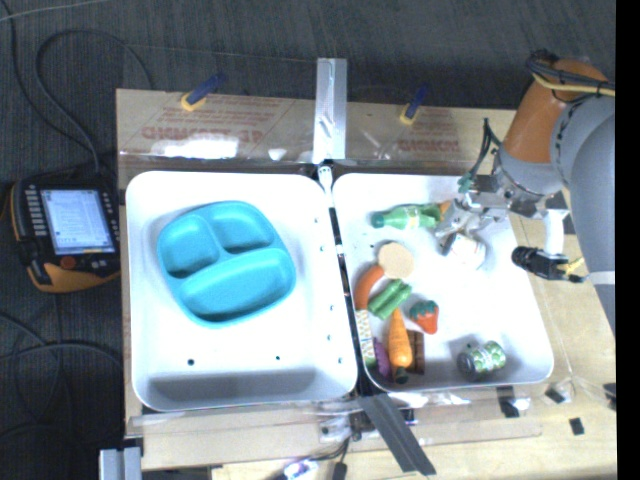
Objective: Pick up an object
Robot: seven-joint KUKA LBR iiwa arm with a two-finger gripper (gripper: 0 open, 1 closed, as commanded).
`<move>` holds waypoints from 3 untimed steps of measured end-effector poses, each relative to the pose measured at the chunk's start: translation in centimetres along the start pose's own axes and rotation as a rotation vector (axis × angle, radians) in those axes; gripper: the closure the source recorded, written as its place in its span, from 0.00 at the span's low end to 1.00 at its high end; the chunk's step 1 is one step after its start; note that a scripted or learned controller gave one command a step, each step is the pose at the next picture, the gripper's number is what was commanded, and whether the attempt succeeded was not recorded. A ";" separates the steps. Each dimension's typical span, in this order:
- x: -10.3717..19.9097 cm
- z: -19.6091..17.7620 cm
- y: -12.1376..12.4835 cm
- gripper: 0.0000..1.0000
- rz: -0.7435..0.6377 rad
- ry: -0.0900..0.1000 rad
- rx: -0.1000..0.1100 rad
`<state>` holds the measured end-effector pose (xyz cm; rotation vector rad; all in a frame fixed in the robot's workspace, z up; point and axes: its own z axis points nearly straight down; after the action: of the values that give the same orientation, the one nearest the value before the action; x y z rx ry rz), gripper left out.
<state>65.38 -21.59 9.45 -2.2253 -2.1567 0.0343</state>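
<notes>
Two white bins are being carried side by side on the surface [140, 118]. The left bin [145, 298] is being occupied by a blue divided plate [228, 260], lying toward that bin's far half.

The right bin [520, 298] is being shared by several toy foods. A green bottle [405, 217] is lying on its side near the far edge, with a round tan piece [396, 260] just nearer than it. A cluster is being seen along the bin's left wall: an orange-red piece [367, 286], a green vegetable [390, 296], a strawberry [426, 314] and a carrot [399, 339] (several touching, exact overlaps hard to tell). A small green can [482, 358] is lying apart, near the bin's near right corner.

The arm [545, 133] is being extended in from the right edge of the surface, and the hand [466, 230] is being held low over the far right part of the right bin, just beside the bottle's capped end. Whether the hand is wide, narrow or closed on anything cannot be told; the tips are being blurred against the white floor.
</notes>
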 end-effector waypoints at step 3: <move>2.7 -4.1 -6.8 0.00 0.059 -0.013 -0.044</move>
<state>58.86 -18.76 13.87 -2.3183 -2.1184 0.0032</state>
